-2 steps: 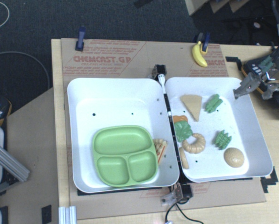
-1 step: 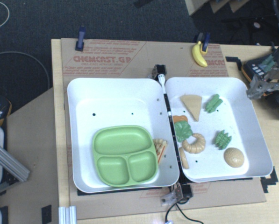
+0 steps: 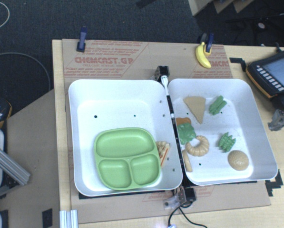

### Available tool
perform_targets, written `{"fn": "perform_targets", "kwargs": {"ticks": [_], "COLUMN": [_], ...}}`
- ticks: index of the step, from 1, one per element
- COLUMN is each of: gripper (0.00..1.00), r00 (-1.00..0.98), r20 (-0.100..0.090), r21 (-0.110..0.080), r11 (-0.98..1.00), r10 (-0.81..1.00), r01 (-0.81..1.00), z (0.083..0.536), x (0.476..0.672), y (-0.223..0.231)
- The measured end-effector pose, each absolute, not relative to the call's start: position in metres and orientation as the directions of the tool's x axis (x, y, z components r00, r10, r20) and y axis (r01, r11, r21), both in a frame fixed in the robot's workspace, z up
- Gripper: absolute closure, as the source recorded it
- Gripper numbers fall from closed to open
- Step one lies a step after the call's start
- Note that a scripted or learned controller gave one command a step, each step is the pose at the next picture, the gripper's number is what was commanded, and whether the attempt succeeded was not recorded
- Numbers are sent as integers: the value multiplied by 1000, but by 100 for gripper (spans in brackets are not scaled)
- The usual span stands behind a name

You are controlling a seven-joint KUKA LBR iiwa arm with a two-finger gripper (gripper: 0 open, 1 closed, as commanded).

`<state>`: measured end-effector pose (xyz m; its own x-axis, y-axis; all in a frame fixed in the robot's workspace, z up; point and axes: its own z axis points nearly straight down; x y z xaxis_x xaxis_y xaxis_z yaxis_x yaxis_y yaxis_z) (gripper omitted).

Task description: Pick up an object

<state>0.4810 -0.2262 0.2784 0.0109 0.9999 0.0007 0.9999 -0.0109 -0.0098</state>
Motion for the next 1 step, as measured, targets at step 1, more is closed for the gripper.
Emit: {"fn": "perform_targets", "kwargs": {"ticks": [1], "gripper": [100], "r00": [-6], "r20": [3], "r21": [-4], "r11": [6], "r10": [1000], "r01": [1000], "z": [220], "x": [540], "y": [-181]}}
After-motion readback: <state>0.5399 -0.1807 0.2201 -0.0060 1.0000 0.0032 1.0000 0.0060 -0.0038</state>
